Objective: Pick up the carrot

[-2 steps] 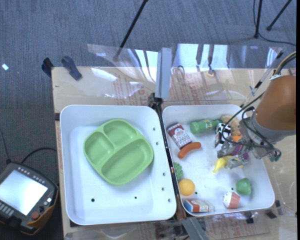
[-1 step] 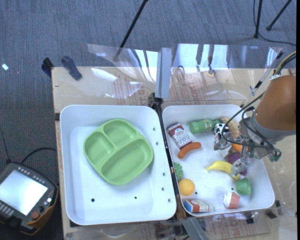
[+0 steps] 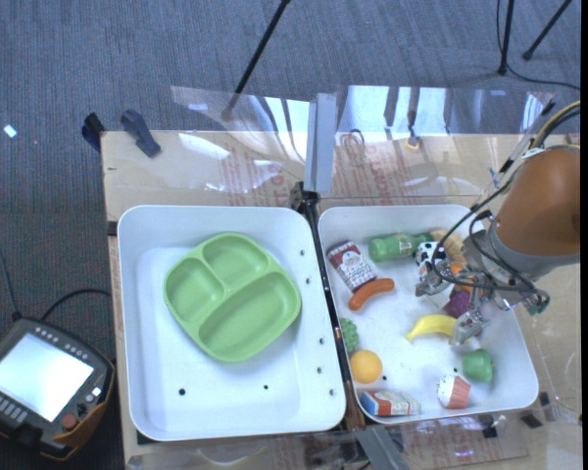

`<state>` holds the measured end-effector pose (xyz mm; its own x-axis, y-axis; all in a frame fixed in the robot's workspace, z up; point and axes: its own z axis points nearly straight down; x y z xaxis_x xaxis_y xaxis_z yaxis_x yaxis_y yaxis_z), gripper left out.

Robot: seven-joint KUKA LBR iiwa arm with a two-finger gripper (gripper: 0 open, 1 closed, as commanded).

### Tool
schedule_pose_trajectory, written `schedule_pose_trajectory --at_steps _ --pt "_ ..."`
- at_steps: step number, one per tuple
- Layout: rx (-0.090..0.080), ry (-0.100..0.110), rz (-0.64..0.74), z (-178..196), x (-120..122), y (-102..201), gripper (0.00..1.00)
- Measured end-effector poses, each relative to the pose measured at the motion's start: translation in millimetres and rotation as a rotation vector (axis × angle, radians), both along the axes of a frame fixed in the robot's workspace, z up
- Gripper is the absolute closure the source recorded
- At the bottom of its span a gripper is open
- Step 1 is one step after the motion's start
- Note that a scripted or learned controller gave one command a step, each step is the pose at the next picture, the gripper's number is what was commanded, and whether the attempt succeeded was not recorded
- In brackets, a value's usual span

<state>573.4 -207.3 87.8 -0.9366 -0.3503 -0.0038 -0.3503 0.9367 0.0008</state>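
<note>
**Carrot lies free in right bin, gripper off to its right**

Carrot (image 3: 371,293), a small orange-red toy piece, lies flat on the floor of the right bin (image 3: 421,368), in the upper-left part, long axis slanting up to the right. Nothing grips it. Judged as moulded plastic: light, stiff, smooth and rounded, so likely to roll or squirt out under a pinch near either tapered end. Best hold looks to be across the thick middle, fingers set square to its length.

Close neighbours: a red-and-white packet (image 3: 351,264) sits just above-left, nearly touching the carrot's upper side, and could foul one finger. A green bottle (image 3: 397,247) lies near the back wall, further up. A green leafy piece (image 3: 349,334) sits below by the left wall, with an orange (image 3: 366,366) below that. A banana (image 3: 431,326) lies to the right, apart from the carrot, between it and the gripper.

Gripper (image 3: 459,297) hangs over the right half of the same bin, above a purple item (image 3: 458,304), beside a black-and-white item (image 3: 429,255); whether its fingers are apart or together cannot be told from this angle.

Further out: green pepper (image 3: 477,365), cupcake-like toy (image 3: 454,391) and a small carton (image 3: 389,402) along the front. Left bin (image 3: 152,399) holds a green divided plate (image 3: 232,296).
</note>
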Motion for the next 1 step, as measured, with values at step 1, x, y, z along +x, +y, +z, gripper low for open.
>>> schedule_pose_trajectory --at_steps 1 --pt "0.002 0.001 -0.185 0.4 57.7 13.7 0.0"
